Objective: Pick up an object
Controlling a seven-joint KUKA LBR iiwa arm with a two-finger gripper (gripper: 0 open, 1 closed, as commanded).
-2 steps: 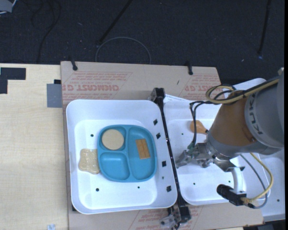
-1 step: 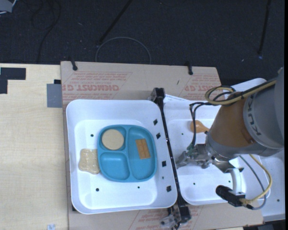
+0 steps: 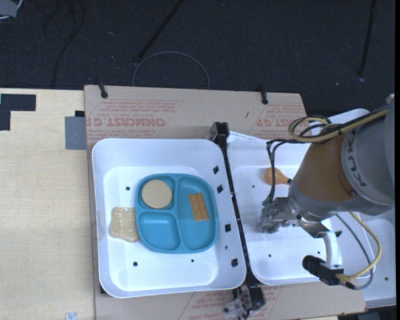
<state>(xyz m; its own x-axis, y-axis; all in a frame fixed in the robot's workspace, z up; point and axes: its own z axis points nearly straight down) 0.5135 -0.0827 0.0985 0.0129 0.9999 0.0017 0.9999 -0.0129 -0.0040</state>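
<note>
Camera view: grey metal gripper [image 3: 270, 219] low in the glossy right white bin [image 3: 287, 272], finger state indiscernible. A smooth orange rounded object [image 3: 275, 176] lies nearby, partly hidden by the arm.

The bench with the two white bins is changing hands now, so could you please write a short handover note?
Gripper: low in the right white bin; finger state unreadable, nothing visibly held.
Right bin: small orange piece near the back, partly behind the arm.
Left white bin: blue three-compartment plastic tray holding a round tan cookie and a brown rectangular cracker; pale beige lump against its left edge.
Done: no pick visible.
Left: grasp and lift an object.
</note>
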